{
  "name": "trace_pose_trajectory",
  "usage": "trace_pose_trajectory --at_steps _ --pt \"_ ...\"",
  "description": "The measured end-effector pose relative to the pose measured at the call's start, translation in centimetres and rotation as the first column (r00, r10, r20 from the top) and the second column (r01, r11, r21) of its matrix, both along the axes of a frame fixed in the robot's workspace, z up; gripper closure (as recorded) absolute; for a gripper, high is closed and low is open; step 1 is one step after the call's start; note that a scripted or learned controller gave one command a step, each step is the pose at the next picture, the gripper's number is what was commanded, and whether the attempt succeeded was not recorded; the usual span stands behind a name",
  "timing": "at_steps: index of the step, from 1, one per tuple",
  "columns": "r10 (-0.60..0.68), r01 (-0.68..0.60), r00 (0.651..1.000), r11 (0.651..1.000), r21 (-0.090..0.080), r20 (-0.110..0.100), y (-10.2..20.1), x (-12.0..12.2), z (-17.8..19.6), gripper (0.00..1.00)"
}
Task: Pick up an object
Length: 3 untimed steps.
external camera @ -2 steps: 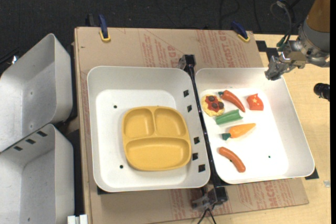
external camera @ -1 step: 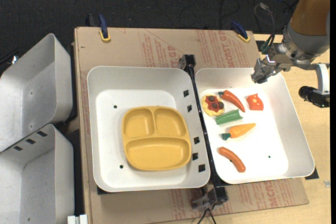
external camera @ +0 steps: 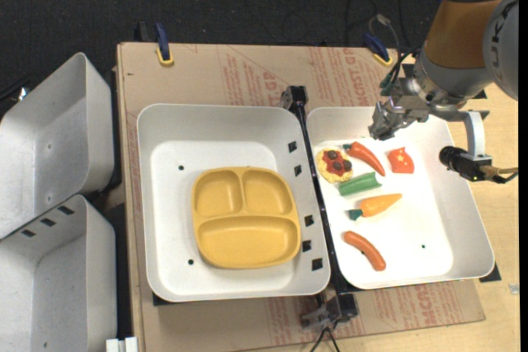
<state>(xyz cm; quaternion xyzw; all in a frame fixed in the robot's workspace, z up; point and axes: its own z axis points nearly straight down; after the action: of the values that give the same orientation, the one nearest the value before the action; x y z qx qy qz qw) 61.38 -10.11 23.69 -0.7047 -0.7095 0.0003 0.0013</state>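
Grey gripper [external camera: 384,130], finger spread unclear, hovers over toy food; next it must descend onto the chili [external camera: 364,156].

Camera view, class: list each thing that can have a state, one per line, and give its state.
Yellow tray: flat in the left bin, compartments bare.
Toy pizza: flat, right bin.
Carrot: lying on its side.
Sausage: lying loose.
Gripper: above the right bin's far edge.

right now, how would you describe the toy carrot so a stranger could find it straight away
Look in the right-hand white bin, where the toy foods lie in a cluster. The carrot lies near the middle, below the green pod and above the sausage. It alone is orange and tapered, with a small green stub at its left end.
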Motion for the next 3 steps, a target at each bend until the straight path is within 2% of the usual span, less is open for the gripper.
trace_pose_trajectory --at_steps 2,3 --pt "0.001 -0.001 1.000 1.000 0.000 0.000 9.7 -3.5 1.3 1.00" --pt "0.001 -0.001 1.000 1.000 0.000 -0.002 14.4 -5.6 0.2 1.00"
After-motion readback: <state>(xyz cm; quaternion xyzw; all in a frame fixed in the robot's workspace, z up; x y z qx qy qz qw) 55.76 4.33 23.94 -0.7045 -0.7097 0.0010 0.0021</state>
